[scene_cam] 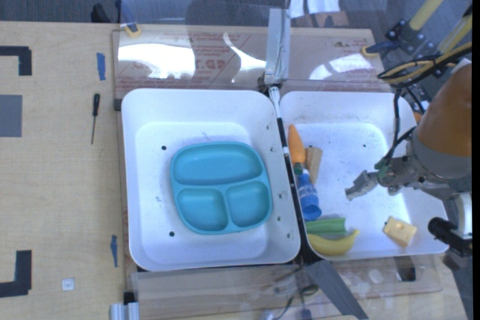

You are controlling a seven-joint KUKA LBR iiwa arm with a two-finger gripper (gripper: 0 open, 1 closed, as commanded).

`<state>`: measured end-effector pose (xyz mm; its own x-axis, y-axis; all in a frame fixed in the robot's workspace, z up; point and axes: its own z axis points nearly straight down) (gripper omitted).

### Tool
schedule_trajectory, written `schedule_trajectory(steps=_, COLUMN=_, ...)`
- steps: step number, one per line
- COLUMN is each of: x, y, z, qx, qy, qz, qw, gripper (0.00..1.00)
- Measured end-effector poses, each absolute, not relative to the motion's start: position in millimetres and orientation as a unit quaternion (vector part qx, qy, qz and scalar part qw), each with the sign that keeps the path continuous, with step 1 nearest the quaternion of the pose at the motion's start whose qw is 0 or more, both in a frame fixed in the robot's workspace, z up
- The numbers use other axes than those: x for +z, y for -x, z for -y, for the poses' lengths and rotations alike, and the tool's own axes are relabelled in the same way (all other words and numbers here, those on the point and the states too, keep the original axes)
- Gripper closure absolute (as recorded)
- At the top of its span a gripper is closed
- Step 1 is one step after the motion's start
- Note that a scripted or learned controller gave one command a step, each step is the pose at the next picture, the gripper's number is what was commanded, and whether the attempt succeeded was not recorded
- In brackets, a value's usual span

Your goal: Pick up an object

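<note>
A: Gripper (358, 188) hangs over the right bin (352, 124), about mid-bin, pointing left. Nothing between its fingers that I can see; whether they're spread or pressed together, can't tell, too small and blurred.

B: Which object's the pick?

A: Task just says an object. Closest candidates: yellow cheese-like wedge (399, 230) near the bin's front right, just below and right of the gripper, lying alone. Banana (334, 242) at the front edge, touching a green piece (325, 224) just above it.

B: Rest?

A: Along the left wall of the same bin: orange carrot-like thing (296, 145), tan piece (313, 161) beside it, blue bottle-like item (307, 195) below. All bunched, near the divider.

B: Handling guess for the wedge?

A: Looks like toy food, so probably light, stiff plastic, maybe a bit slick. Not fragile, I'd say. Take it across the two flat faces, not over the sloped edge, or it could squirt out. It's clear of neighbours, so easiest approach.

B: Banana?

A: Curved, yellow, dark tip. Pinch mid-body across the narrow width. Risk: the green piece touching it gets nudged, and the bin wall is close.

B: Left bin (142, 161)?

A: Teal divided plate (221, 185), three compartments. Flat, hard to pinch. Screwdriver (94, 116) on the tabletop (52, 183), well apart.
</note>
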<state>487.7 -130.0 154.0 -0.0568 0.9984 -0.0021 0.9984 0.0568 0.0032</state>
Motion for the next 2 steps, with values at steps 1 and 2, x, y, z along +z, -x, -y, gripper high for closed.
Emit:
schedule_trajectory(steps=1, x=96.9, y=-493.0, z=95.9, qx=-0.0005, qy=-0.599, qz=-0.801, qw=-0.002, gripper=0.00)
schedule_trajectory(steps=2, x=88.3, y=-482.5, z=112.7, qx=0.0033, qy=-0.625, qz=-0.781, qw=0.002, gripper=0.00)
